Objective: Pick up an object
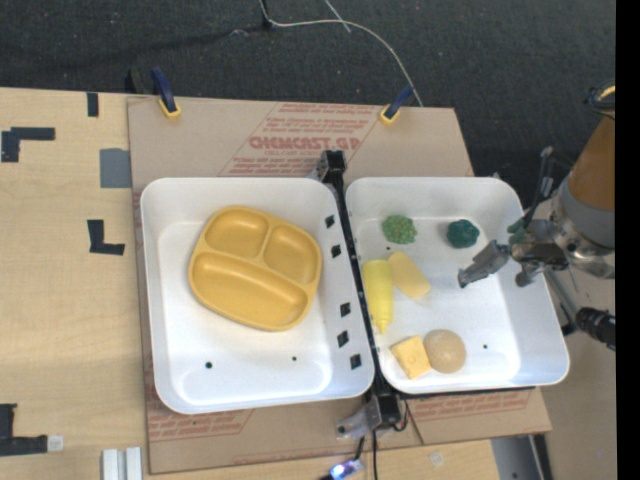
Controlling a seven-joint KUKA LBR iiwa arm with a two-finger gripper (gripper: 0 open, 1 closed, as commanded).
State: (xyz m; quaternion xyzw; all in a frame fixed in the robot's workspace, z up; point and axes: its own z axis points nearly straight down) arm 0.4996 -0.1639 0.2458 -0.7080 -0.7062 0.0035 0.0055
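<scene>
2 white bins are seen side by side on a cardboard sheet (300,143), which is held at its far edge by 2 clamps (165,96). The left bin (165,368) contains 1 yellow 3-compartment plate (256,266), placed toward 12 o'clock of the bin's centre. In the right bin (520,368), a yellow banana-shaped piece (379,293) is noted at 9 o'clock, touching a pale yellow piece (409,275). A green broccoli-like piece (400,229) lies at 11 o'clock, a dark green ball (462,233) at 1 o'clock. A yellow cheese-like wedge (410,356) and a tan round piece (445,350) touch at 6 o'clock. The gripper (503,265) is seen over the bin's 3 o'clock edge, fingers spread apart, nothing between them.
</scene>
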